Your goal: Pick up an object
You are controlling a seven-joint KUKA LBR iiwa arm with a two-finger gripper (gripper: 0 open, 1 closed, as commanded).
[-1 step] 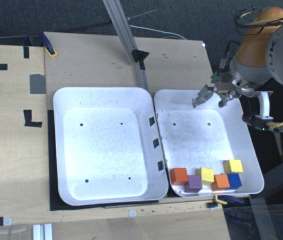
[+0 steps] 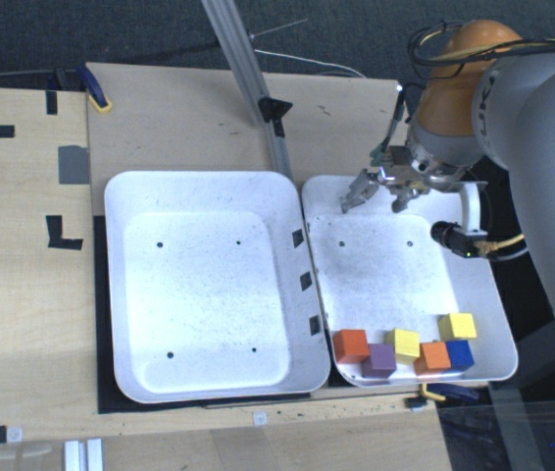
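Note:
Several small blocks lie along the near edge of the right bin (image 2: 474, 292): an orange block (image 2: 350, 344), a purple block (image 2: 381, 359), a yellow block (image 2: 406, 343), another orange block (image 2: 434, 356), a blue block (image 2: 459, 355) and a second yellow block (image 2: 458, 326). My gripper (image 2: 379, 196) hangs over the far end of the right bin, well away from the blocks. Its two fingers are spread apart, with nothing between them.
The left bin (image 2: 121, 263) sits beside the right one. A slanted metal rail (image 2: 243, 62) crosses the bench behind the bins. The arm's black cable fitting (image 2: 454, 238) overhangs the right bin's right side.

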